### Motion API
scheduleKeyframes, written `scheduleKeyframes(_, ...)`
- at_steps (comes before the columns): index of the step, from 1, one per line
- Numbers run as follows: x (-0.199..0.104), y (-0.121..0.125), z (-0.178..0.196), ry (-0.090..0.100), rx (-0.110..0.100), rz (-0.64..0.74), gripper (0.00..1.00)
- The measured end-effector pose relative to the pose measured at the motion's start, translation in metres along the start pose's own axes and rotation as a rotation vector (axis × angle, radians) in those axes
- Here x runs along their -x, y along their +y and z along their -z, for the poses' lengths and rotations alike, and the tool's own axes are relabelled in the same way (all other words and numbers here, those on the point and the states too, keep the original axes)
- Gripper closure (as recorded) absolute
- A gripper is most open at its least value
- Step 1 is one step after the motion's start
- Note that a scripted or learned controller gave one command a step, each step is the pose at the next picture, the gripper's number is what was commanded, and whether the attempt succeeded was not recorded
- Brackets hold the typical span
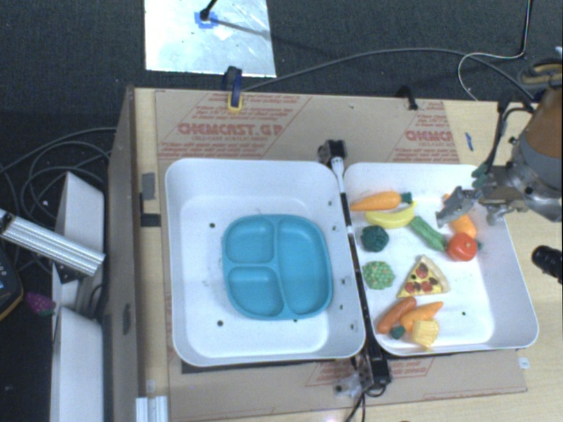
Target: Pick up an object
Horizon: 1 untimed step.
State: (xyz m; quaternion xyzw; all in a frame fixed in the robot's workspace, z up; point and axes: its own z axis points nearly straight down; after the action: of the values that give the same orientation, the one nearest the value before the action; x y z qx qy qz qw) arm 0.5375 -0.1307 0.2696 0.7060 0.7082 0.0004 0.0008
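Observation:
The right bin (506,301) holds several toy foods. A carrot (378,201) lies over a banana (393,217) at the back left. A green cucumber (428,234) lies beside them. A small orange piece (464,227) and a red tomato (462,248) sit on the right. A dark broccoli (375,238), a green round piece (379,274), a pizza slice (425,277), two small carrots (406,311) and a yellow corn piece (425,332) lie nearer the front. My gripper (455,206) hangs over the bin's back right, just above the orange piece and the cucumber's end.
The left bin (198,192) holds a blue divided plate (275,265). A ridge with clamps (349,236) separates the two bins. The arm's wrist (532,170) reaches in over the right bin's right wall. Cables run along the bench behind the bins.

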Motion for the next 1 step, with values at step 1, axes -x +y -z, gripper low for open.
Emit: scheduleKeyframes(1, 0.0615, 0.0567, -0.0916, 0.000, -0.003, -0.002, 0.00)
